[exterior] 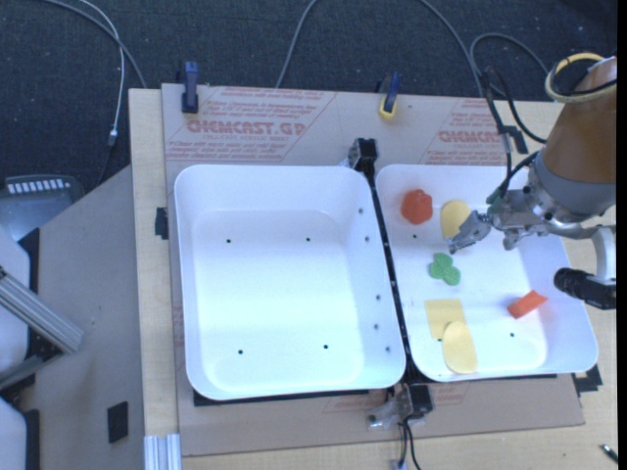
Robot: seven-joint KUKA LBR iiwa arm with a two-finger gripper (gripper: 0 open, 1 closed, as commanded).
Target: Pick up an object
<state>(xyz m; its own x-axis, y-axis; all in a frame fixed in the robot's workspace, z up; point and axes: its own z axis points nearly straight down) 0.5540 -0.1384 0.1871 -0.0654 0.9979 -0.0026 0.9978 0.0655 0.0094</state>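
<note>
Approach step: the claw point(477, 230) hangs over the right bin point(573, 355), just right of the yellow round piece point(454, 215); whether it is open I cannot tell. Next it must descend squarely onto that piece

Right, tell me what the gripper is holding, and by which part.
Cannot be told. The two-finger gripper hangs beside the round yellow piece in the right white bin, with nothing visibly between its tips.

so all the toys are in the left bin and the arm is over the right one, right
Not quite. The camera view shows the toys, such as the red one and the green one, lying in the right bin, not the left bin. The arm is over the right bin.
</note>
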